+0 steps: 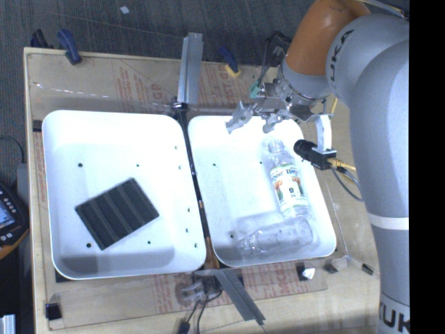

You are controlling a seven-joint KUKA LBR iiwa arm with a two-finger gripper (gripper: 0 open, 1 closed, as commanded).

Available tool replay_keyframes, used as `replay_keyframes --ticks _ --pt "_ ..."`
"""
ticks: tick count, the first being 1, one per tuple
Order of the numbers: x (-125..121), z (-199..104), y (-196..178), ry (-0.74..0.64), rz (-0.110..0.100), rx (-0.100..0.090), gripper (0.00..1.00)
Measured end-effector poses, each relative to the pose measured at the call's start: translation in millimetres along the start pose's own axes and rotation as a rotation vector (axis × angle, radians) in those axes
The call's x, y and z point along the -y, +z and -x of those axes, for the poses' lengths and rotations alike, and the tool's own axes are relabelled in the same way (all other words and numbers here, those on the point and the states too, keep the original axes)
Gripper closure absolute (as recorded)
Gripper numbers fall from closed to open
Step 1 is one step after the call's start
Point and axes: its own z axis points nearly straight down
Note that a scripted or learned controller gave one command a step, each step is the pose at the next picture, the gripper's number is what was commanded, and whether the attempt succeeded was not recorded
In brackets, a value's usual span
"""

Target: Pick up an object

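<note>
Camera view, slanted down on a pale wooden worktop (pixel 104 72) carrying two shallow white bins side by side. Left bin (pixel 62 127): one dark ribbed rectangular pad (pixel 117 213), lying flat and skewed, nearer the front wall than the back. Right bin (pixel 222 179): two clear plastic bottles. First, a labelled bottle (pixel 286 181) with an orange-and-white label, lying roughly front to back along the right side, cap end toward the far wall. Second, a plain clear bottle (pixel 277 238), lying crosswise near the front wall, just below the foot of the labelled one, close enough that touching or apart cannot be told. Grey arm (pixel 379 117) with orange band reaching in from the right, wrist over the far right corner of the right bin. Pincer (pixel 255 120) hanging over the far rim of that bin, fingers (pixel 238 121) spread apart, released, with nothing between them. Near the cap end of the labelled bottle but clear of it, a little beyond and to the left. A black cylindrical fitting (pixel 311 152) with cable jutting out beside the wrist, over the right bin's right edge. Blue clamps (pixel 68 45) along the far edge of the worktop, a grey metal bar (pixel 189 68) standing between the bins at the back.
</note>
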Motion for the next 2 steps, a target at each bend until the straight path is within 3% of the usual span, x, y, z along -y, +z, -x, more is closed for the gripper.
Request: replay_keyframes --ticks 1,2 --pt "37.0 57.7 46.6 0.028 0.001 0.002 0.00" --pt "55.4 61.9 33.3 -0.070 0.001 -0.001 0.00"
